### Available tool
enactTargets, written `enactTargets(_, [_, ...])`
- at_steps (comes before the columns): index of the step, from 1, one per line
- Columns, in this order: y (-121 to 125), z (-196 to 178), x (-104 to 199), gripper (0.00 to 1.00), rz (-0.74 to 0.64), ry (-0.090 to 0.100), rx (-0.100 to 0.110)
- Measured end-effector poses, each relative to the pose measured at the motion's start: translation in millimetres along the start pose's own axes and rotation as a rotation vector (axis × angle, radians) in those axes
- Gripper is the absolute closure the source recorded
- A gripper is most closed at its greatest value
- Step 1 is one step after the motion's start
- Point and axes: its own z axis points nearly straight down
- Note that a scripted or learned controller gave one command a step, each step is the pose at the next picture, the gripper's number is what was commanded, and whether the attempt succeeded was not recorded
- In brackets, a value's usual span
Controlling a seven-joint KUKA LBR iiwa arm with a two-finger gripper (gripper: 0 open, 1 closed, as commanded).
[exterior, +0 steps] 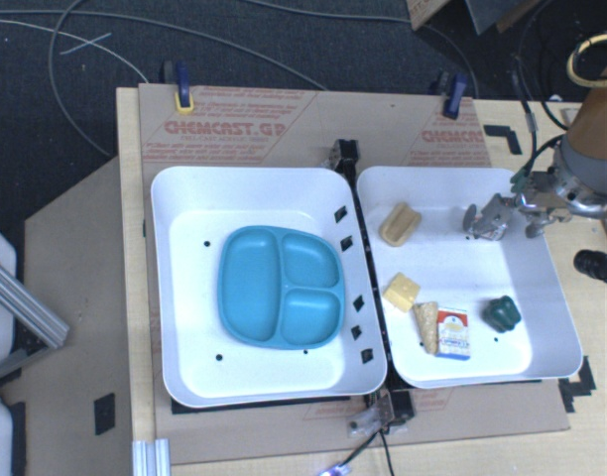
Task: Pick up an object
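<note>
The right bin point(542, 266) holds several small things: a tan bread-like piece point(400, 224) at its upper left, a yellow block point(402, 291) lower down, a tan stick point(425, 326) beside a red and white packet point(452, 332), and a dark green lump point(502, 313) at the right. My gripper point(485, 220) hangs over the upper right part of this bin, reaching in from the right, with nothing visibly between its fingers. It is apart from all the objects.
The left bin point(175, 266) bears a blue divided plate point(281, 287). Black clips run along the divider between the bins point(355, 266). Blue clamps point(183, 89) hold the cardboard base at the back. Cables lie on the dark floor behind.
</note>
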Motion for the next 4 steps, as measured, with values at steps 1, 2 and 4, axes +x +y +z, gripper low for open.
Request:
enactTargets(1, [-2.6, 60.4, 2.4, 0.00, 0.000, 0.000, 0.000])
enactTargets(2, [-1.7, 47.6, 2.3, 1.00, 0.000, -0.001, -0.004])
enactTargets(4, [-8.7, -65.4, 12.3, 1.00, -0.002, -0.003, -0.008])
